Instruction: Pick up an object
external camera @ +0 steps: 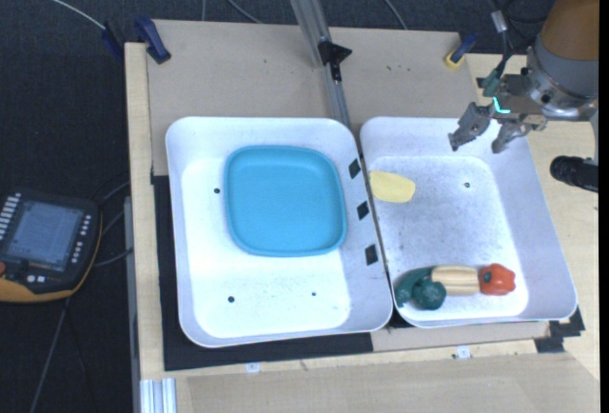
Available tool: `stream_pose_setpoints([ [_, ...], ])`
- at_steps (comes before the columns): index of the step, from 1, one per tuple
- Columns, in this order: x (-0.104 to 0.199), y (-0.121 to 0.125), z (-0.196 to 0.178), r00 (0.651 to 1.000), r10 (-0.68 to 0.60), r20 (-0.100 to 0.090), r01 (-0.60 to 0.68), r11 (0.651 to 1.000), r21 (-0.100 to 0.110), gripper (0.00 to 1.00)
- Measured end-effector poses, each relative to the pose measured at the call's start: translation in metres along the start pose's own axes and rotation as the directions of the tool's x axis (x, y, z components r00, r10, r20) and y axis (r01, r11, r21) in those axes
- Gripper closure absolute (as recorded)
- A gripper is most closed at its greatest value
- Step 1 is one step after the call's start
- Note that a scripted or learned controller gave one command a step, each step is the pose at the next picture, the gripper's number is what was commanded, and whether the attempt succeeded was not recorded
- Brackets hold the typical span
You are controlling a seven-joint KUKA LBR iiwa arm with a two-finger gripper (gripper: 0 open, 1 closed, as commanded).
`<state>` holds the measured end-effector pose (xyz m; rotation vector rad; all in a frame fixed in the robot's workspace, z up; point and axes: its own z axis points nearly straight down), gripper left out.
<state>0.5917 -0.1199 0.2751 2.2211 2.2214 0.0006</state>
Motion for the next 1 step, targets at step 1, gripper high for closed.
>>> stream_pose_setpoints([
  [1, 0.0, 0.0, 0.0, 1.0, 0.0, 0.0, 0.0, 1.0, 0.0, 0.0],
])
